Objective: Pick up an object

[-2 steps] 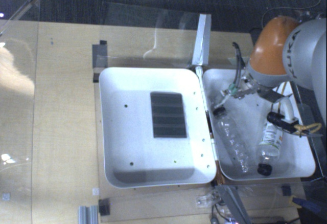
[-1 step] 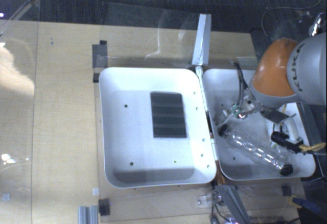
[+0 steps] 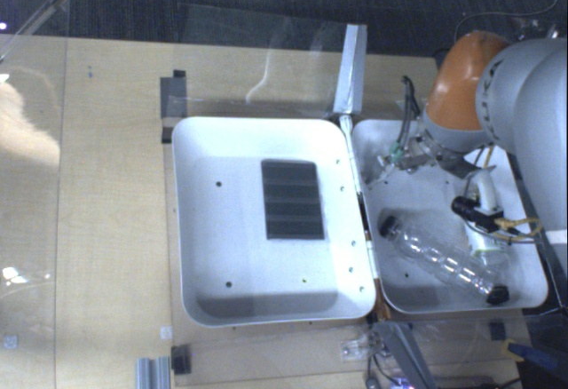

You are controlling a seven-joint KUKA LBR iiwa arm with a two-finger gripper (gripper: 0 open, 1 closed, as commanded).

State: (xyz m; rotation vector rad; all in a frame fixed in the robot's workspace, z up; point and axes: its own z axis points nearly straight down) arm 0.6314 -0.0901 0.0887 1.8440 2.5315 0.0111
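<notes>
- Lying flat in the right bin, the bottle is an easy target.
- Above it hangs the gripper; whether it's open, I cannot tell.

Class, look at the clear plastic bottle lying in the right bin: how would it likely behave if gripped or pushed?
The clear plastic bottle lies on its side, so it would probably roll if nudged. It looks see-through and empty, so likely light. Its smooth, ribbed wall may flex and slip under a squeeze.
</notes>
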